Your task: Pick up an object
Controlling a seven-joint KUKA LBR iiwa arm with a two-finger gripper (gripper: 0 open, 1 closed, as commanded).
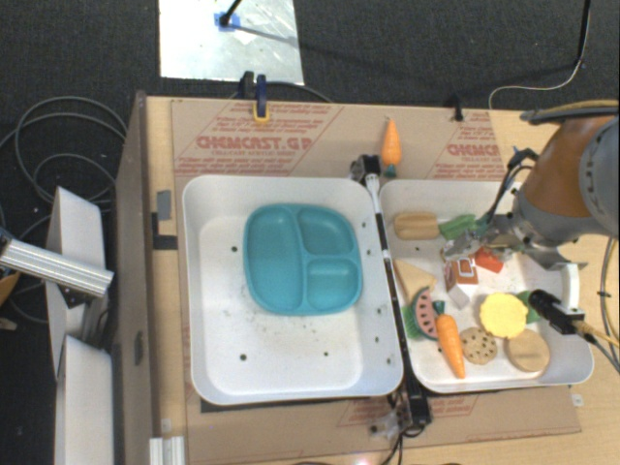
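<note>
Now the gripper (466,251), fingers' state unclear, hangs in the right bin (581,356) just above the carton (462,274).

Pincer (465,252) over right bin (581,366). Left of it: bread roll (416,226), then left bin (218,356) holding divided plate (300,259). Below it: carrot (449,344), cookie (479,346).

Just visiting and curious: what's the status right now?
Hand low in the right bin, over the red-white block. Nothing seen held. Toy food crowded around.
</note>
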